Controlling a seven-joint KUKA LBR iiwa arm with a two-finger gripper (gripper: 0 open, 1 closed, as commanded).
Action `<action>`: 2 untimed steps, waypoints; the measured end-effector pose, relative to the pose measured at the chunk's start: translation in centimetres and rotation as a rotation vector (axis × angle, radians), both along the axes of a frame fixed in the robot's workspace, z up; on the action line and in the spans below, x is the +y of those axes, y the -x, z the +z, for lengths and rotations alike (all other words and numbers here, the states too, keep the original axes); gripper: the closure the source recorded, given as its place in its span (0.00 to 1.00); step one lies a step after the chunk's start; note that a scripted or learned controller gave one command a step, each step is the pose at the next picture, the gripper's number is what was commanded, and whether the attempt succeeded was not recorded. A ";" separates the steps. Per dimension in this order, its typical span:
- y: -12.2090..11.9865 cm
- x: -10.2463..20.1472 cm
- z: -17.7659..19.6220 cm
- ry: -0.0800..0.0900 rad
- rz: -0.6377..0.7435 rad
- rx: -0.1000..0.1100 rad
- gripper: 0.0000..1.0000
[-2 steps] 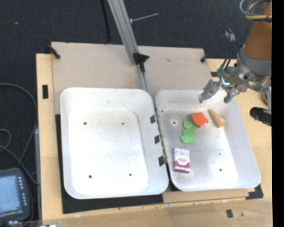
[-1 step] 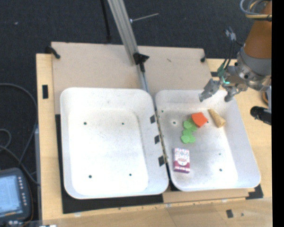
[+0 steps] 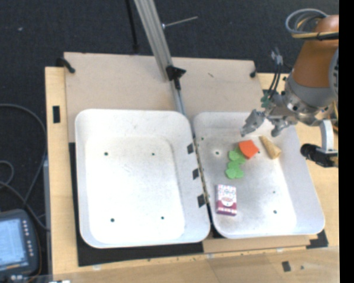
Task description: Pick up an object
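Camera view: right bin (image 3: 295, 214) holds orange block (image 3: 248, 149), purple carton (image 3: 226, 199); fingers (image 3: 264, 125) spread (empty).

The pale wooden tabletop (image 3: 135, 75) is showing a matt, board-like face. Both shallow white plastic bins, the left one (image 3: 94, 128) and the right one (image 3: 289, 217), are looking smooth and faintly speckled with grime. The long ribbed aluminium rail (image 3: 153, 28) is gleaming dully. The small orange block (image 3: 248, 149) and the green clover-shaped piece (image 3: 235, 164) are appearing as smooth plastic, the tan peg (image 3: 269, 147) as bare wood, and the small printed carton (image 3: 226, 198) as cardboard.
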State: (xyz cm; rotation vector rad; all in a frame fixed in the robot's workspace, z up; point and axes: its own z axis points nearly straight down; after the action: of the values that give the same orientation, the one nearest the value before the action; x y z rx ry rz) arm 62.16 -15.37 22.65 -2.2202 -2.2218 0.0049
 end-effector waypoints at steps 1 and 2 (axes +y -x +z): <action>0.7 -0.2 -4.4 0.000 -0.003 0.001 0.00; 0.0 -0.3 -8.9 0.000 -0.005 -0.001 0.00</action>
State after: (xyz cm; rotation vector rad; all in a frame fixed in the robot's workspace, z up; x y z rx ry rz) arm 62.13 -15.71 13.79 -2.2268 -2.2169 0.0040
